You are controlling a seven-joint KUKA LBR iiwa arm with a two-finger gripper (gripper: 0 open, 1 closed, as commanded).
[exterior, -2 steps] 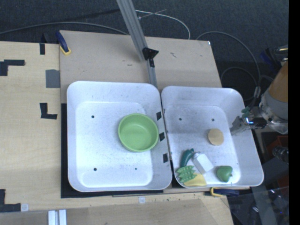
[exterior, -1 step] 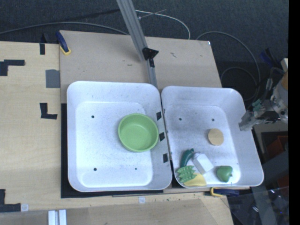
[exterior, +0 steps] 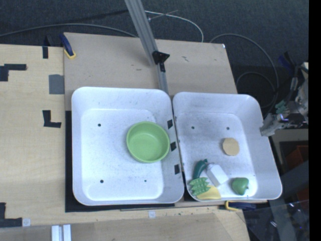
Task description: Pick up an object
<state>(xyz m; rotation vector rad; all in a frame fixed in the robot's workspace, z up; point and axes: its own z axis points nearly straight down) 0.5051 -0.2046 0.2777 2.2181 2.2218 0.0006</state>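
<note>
Left bin (exterior: 85,149) holds a light-green bowl (exterior: 147,142), upright, right of centre and near the wall shared w/ the right bin (exterior: 251,109). Likely light plastic, stiff, smooth; best taken by pinching the rim, one finger inside and one outside, since the body looks too wide to span.

Right bin: a tan round disc (exterior: 230,146) lies alone mid-right, flat, prob. light and rigid; low profile, so a grasp across its edges would need fingers close to the floor. At the front edge sits a tight cluster: a dark-green curved piece (exterior: 200,167), a white block (exterior: 217,175) touching it, a green ridged item (exterior: 199,187) beside a yellow piece (exterior: 212,194) at the front wall, and a small green lump (exterior: 240,185) apart to the right. These look small, light, maybe toy food; the crowding makes a clean pinch harder there, so the lump or the disc seem the easier picks.

Far right, the gripper (exterior: 271,124) hangs at the right bin's outer rim, above no object and holding nothing visible; whether it's parted or closed can't be told.
</note>
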